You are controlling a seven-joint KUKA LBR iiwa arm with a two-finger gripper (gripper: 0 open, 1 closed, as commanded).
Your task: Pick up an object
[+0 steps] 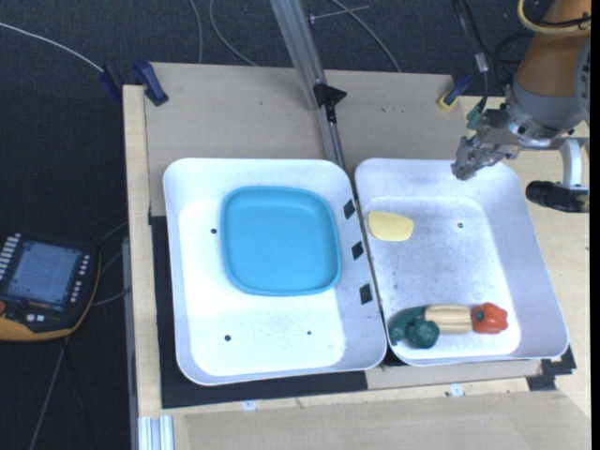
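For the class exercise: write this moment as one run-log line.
pincer: over right bin's far rim, holding nothing | yellow piece, wooden stick toy: in right bin | blue plate: left bin

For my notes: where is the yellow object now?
The yellow object lies in the right bin, at its left wall, apart from the toys along the near edge.
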